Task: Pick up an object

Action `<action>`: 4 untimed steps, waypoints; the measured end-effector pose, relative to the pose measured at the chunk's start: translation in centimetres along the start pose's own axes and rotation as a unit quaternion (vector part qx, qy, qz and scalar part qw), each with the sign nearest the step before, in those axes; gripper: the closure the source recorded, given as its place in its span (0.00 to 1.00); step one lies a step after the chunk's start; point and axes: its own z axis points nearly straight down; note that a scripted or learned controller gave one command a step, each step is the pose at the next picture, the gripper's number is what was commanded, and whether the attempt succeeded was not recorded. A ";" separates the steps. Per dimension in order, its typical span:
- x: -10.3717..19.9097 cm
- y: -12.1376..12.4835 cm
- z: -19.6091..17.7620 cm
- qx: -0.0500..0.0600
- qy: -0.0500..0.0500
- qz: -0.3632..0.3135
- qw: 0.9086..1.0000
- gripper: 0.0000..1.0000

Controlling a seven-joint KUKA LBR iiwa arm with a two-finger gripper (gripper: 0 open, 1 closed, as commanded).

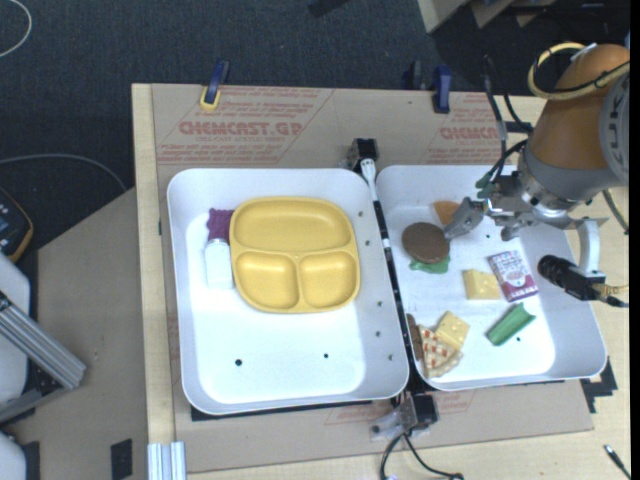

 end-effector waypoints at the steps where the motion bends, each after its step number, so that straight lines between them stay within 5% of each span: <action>1: 0.6 0.1 4.4 0.000 0.000 0.000 1.000 0.00; 2: 0.6 0.4 6.9 -0.005 0.000 0.000 1.000 0.00; 3: 0.7 0.6 5.6 -0.009 0.000 0.000 1.000 1.00; 4: 0.9 1.5 0.9 -0.006 -0.002 -0.001 1.000 1.00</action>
